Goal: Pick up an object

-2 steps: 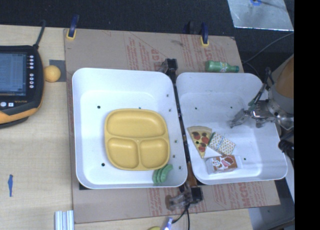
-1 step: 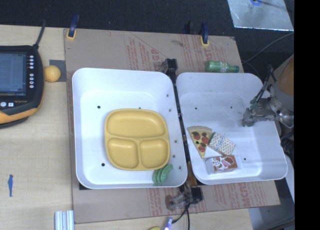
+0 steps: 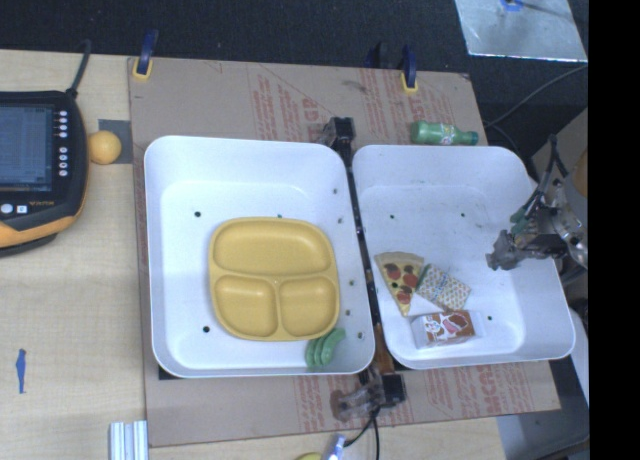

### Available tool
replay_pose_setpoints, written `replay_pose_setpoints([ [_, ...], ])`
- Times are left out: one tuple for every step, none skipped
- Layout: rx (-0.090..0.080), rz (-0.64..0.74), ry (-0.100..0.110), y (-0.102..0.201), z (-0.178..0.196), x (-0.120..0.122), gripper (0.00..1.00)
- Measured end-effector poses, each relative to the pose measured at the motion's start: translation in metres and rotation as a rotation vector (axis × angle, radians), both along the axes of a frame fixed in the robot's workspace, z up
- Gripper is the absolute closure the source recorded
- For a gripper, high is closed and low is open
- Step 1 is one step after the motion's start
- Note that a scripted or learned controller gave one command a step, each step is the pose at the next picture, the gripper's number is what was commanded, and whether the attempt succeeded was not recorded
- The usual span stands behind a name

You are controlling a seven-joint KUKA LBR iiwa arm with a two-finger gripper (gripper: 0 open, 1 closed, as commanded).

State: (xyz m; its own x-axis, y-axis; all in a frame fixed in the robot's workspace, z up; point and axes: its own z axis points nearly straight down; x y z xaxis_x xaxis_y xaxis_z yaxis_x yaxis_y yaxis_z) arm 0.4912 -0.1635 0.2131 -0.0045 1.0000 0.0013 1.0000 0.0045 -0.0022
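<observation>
In the right bin [image 3: 455, 183] lie a toy pizza slice [image 3: 400, 278], a small patterned packet [image 3: 444, 290] and a red-and-white packet [image 3: 444, 328], all near the front left. The gripper [image 3: 507, 252] hangs at the bin's right wall, well to the right of these items, with nothing seen between its fingers. The left bin [image 3: 200, 173] holds a yellow divided plate [image 3: 273, 277] and a green toy vegetable [image 3: 324, 347] at its front right corner.
A green bottle [image 3: 444, 133] lies on the cardboard behind the right bin. A teach pendant [image 3: 35, 168] and an orange ball [image 3: 104, 146] sit at the left. Clamps hold the cardboard at the back edge.
</observation>
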Motion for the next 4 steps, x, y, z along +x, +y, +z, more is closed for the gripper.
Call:
replay_pose_setpoints([
  [-0.001,0.002,0.002,0.061,0.017,-0.015,1.00],
  [-0.001,0.001,0.002,0.062,-0.055,-0.015,1.00],
  [-0.002,0.004,0.003,0.061,-0.045,-0.015,1.00],
  [-0.001,0.002,0.002,0.059,-0.067,-0.015,1.00],
])
